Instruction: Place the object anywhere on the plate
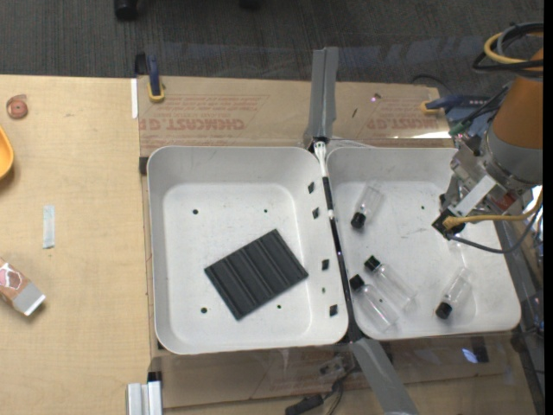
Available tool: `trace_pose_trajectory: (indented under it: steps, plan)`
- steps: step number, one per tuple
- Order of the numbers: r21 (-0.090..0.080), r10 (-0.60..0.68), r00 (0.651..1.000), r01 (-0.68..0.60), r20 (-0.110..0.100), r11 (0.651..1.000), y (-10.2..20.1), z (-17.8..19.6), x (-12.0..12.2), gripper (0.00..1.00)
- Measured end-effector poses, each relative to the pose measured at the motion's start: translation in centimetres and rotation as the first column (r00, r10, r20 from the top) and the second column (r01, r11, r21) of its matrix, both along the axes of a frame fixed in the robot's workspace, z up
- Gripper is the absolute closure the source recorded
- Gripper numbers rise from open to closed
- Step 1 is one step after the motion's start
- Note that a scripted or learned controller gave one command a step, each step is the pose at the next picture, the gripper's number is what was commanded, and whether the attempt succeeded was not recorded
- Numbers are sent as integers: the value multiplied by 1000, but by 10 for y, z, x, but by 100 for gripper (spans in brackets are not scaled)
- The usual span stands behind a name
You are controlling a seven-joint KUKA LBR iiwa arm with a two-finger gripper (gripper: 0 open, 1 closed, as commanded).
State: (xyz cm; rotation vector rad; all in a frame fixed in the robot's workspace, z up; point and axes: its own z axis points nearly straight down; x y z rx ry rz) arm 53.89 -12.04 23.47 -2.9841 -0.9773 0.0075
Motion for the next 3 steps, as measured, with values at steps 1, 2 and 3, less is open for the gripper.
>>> trace_pose_trajectory:
  steps: [1, 2, 3]
  plan:
    - [-1, 73, 997, -73, 1, 997, 69, 19, 14, 100]
    - [-2, -88, 996, 88, 0, 996, 121, 7, 20, 100]
    - [-3, -272, 962, 272, 3, 962, 191, 53, 11, 100]
